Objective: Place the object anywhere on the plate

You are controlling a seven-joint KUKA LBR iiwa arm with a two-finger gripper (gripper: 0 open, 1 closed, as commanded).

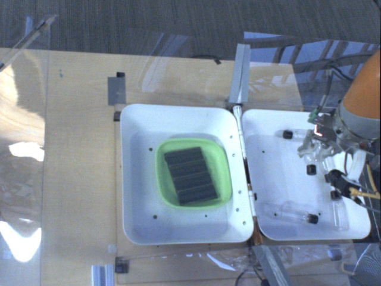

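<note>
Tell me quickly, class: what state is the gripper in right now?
Gripper: over the right bin; whether it is open, closed or holding anything cannot be told.

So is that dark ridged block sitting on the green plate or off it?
On it: the dark ridged block lies flat within the green plate in the left bin.

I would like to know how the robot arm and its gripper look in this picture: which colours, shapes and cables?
The arm comes in from the right edge, with a rounded orange band above a grey wrist section. Below it, the gripper is a cluttered mix of pale grey and clear parts with black fittings. A small red light glows near its top, and thin cables, one yellowish, run along its right side.
</note>
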